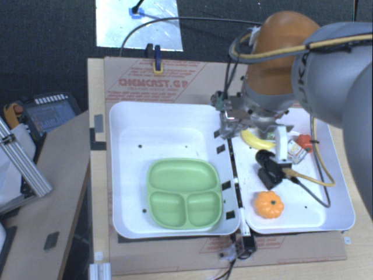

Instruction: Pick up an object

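Note:
In the right bin [335, 214], a small orange pumpkin [268, 205] sits near the front. A yellow banana [256, 139] lies toward the back, partly under the arm. Beside it on the right is a small red and white object [300, 145]. My gripper [255, 128] hangs below the orange wrist band, low over the back left of the right bin, directly above the banana. The wrist hides the gripper's tip and whatever is beneath it.
A green divided plate [183, 192] lies in the front half of the left bin [125, 133]. The wall between the two bins [233, 174] runs just left of the gripper. A cardboard sheet [154, 80] lies under the bins.

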You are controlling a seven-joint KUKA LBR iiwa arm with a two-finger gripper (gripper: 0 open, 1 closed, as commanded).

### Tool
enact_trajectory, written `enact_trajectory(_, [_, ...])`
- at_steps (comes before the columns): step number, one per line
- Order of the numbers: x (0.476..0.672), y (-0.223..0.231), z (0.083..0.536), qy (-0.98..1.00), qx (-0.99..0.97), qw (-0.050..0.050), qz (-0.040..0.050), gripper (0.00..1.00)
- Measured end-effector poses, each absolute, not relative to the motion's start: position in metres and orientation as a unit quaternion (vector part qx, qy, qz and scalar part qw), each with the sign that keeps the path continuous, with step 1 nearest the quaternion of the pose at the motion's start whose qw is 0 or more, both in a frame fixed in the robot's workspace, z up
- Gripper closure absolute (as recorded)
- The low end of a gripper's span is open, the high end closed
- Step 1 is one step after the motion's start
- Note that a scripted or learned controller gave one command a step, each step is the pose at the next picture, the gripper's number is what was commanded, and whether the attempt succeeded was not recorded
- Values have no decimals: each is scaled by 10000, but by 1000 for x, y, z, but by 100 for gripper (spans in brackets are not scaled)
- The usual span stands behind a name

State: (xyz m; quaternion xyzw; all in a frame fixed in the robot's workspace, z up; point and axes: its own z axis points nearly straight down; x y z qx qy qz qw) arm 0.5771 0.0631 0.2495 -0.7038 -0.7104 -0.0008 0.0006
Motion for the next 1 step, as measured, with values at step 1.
enact_trajectory(1, [559,104,234,-7101,-7041,12,-3,100])
